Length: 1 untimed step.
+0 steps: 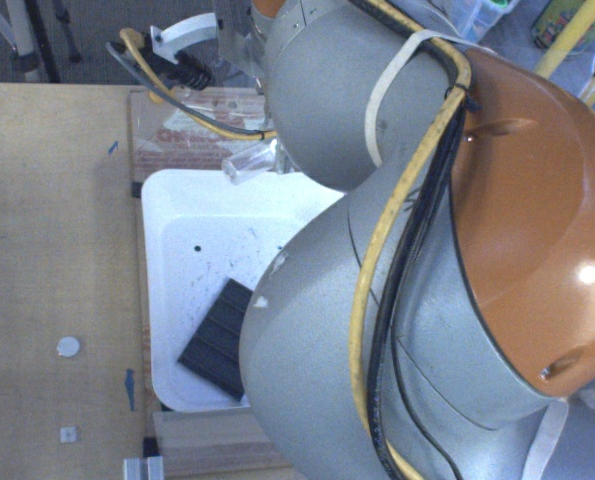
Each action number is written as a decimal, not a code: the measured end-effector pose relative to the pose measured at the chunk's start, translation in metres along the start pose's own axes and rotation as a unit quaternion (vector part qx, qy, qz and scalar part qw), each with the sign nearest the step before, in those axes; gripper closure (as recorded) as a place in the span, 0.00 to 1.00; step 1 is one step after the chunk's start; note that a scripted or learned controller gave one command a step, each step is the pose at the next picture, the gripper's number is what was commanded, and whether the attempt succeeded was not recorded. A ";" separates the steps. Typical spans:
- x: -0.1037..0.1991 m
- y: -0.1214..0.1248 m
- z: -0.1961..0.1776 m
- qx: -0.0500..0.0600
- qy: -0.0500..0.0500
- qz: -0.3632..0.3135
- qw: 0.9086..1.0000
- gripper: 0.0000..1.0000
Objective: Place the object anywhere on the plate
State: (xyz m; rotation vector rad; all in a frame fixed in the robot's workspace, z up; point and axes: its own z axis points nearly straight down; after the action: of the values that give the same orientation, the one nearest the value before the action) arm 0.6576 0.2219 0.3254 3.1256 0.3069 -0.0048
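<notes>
Block [217, 340], dark and ribbed, lies flat in the white bin [167, 268], well apart from the gripper [245, 165]; it looks stiff and light, best pinched across its narrow width; the gripper's state I cannot tell.

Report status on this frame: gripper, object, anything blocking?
Gripper hidden behind the arm. Dark ridged block lying in the white bin, partly covered by the arm. Arm blocks most of the bin.
</notes>
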 end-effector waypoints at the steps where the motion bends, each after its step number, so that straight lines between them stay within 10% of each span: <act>1: -0.008 0.039 -0.109 0.000 0.001 -0.050 0.999 1.00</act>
State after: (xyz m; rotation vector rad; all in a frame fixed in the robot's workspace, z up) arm 0.6572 0.1823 0.4349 3.1065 0.4622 -0.0021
